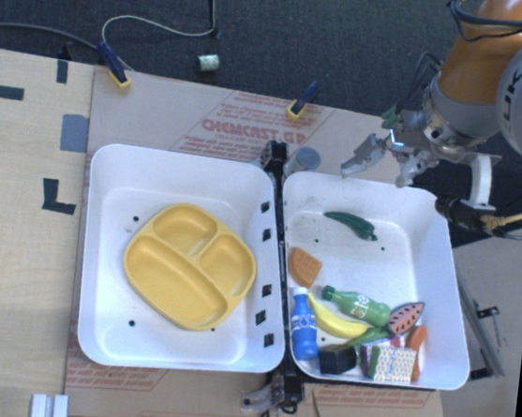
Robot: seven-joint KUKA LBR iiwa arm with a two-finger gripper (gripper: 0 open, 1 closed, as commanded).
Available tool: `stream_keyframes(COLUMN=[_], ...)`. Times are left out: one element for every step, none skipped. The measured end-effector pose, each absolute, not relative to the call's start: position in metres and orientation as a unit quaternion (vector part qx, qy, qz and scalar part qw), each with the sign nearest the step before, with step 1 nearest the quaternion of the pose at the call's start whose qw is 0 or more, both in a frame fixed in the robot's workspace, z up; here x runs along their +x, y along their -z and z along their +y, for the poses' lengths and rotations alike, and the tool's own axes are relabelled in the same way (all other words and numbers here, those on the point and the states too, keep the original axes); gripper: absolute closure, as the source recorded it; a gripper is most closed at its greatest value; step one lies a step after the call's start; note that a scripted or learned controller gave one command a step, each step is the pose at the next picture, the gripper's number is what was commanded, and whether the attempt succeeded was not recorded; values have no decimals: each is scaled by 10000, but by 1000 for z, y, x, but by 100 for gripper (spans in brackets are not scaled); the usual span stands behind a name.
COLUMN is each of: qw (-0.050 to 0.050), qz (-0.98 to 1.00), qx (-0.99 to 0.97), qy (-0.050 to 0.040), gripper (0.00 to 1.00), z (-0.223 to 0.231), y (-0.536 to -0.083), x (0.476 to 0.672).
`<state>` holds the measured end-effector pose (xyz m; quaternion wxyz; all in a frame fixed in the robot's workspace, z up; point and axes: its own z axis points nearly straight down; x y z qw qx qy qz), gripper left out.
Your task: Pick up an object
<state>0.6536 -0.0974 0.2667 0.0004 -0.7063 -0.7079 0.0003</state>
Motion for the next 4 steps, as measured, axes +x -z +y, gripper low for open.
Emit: stream_keyframes(qw=[20,3,-20,-21], qz=[-7074,-7071,-7069,-7069], qx=[-7068,-7071,-7073,-7074], qy=[-12,0,6,13], gripper=[0,0,0,100], z=[-97,-94,-142,-141], y=[-125,-85,-86,-96], x=[575,506,485,486])
